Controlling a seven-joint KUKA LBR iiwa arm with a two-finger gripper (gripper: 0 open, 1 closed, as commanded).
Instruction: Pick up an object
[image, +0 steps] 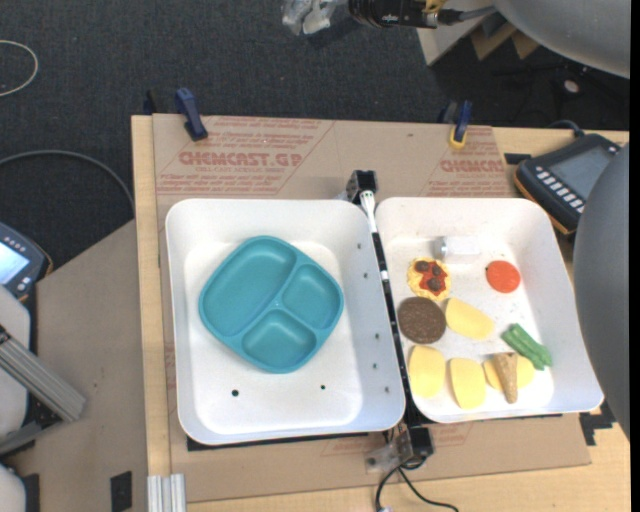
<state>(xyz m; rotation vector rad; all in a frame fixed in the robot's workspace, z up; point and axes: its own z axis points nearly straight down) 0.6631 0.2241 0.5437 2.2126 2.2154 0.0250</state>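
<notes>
Two white bins (190, 330) sitting side by side, one teal plate (271, 303) lying left, nine toy foods (462, 325) lying right, board (240, 160) reading "CHEMCAST", arm (608, 270) sitting right, finger state unclear.

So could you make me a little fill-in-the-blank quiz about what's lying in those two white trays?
1. The left bin holds a divided plate coloured ____.
2. That plate has ____ compartments.
3. The toy foods, such as the pizza slice, all lie in the ____ bin.
4. The round red piece lies to the ____ of the pizza slice.

Missing words: teal; three; right; right
</notes>
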